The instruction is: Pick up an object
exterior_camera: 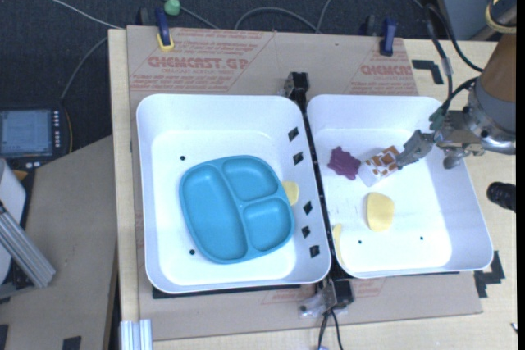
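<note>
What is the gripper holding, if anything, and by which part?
It cannot be told: the gripper is at the small brown-and-white object, but a hold isn't visible.

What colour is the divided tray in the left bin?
Light blue; the tray shows plainly in the camera view.

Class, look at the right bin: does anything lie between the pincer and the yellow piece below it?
Nothing visible does. The pincer sits by a small brown-and-white object, and the yellow piece lies apart on bare floor of the right bin; the purple object lies off to the side.
</note>
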`<act>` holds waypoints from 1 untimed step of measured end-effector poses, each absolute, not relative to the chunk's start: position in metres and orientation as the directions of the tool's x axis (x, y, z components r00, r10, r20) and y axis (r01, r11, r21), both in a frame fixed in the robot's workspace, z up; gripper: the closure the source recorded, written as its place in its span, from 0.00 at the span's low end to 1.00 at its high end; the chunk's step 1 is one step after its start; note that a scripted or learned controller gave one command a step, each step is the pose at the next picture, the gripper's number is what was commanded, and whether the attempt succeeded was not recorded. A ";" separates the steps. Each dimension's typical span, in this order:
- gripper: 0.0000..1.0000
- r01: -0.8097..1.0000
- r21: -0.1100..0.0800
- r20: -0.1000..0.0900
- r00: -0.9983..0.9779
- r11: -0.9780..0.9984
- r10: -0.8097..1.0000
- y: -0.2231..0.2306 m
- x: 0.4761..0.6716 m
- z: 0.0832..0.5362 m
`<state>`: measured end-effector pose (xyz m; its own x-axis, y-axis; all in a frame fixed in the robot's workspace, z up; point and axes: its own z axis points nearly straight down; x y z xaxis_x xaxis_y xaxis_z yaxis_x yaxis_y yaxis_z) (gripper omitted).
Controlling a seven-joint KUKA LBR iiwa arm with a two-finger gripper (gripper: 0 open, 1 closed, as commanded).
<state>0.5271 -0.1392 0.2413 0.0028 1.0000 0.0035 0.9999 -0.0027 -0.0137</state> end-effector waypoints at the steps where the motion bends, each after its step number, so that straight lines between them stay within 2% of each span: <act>1: 0.00 1.000 -0.002 0.001 0.000 0.000 1.000 -0.139 0.530 0.247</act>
